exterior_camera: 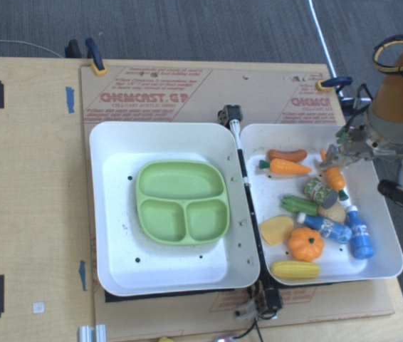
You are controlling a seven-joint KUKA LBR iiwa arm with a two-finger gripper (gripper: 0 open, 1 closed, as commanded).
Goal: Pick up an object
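A green divided plate (182, 201) sat in the left bin (109, 191). Both bins rested on printed cardboard (152, 91) clamped to the wooden counter (23, 191).

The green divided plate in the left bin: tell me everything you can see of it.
The light green plastic-looking divided plate lies flat in the left white bin, roughly centred. It is a rounded rectangle with a raised rim and three compartments: one wide one across the far side, two smaller ones on the near side. It rests on the bin floor.
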